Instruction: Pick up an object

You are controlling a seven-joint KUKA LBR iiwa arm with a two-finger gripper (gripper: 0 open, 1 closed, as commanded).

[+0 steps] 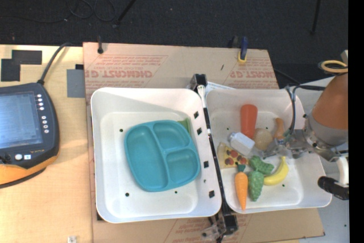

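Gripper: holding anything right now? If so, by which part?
Cannot be told. The gripper sits low in the right bin among the toys, near the banana, but no item is visibly between its fingers.

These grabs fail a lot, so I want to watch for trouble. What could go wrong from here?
1. The toys in the right bin are packed tight: banana, green toy and carrot touch, so the fingers may likely catch two or none.
2. The gripper sits low among the pile and could shove items aside.
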